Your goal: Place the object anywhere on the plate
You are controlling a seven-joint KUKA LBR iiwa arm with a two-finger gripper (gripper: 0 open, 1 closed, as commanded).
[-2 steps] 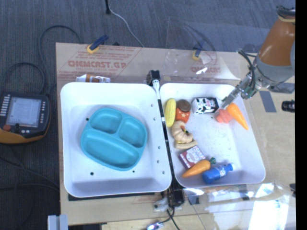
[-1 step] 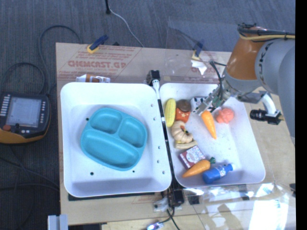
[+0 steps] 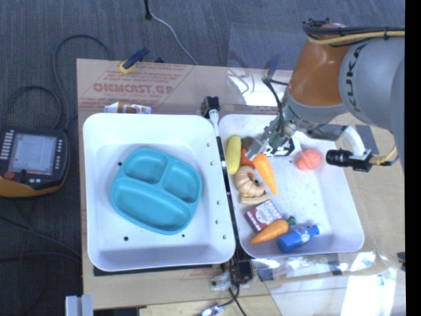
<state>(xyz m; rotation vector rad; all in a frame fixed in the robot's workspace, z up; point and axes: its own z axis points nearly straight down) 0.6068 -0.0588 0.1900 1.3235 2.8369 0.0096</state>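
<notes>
Best to settle the grip on the carrot [image 3: 265, 173] before lifting, then carry it toward 9 o'clock over the bin wall to the blue divided plate [image 3: 156, 189] in the left bin [image 3: 99, 176]. Gripper [image 3: 275, 138] just above the carrot's top; fingers' spread impossible to tell. Carrot: orange, tapered, smooth, slanted in the right bin [image 3: 335, 203], beside a corn cob [image 3: 233, 153].

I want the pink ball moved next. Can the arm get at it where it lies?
Probably yes. The pink ball lies alone on bare floor of the right bin, with nothing on top of it, and the gripper hangs close beside it.
</notes>
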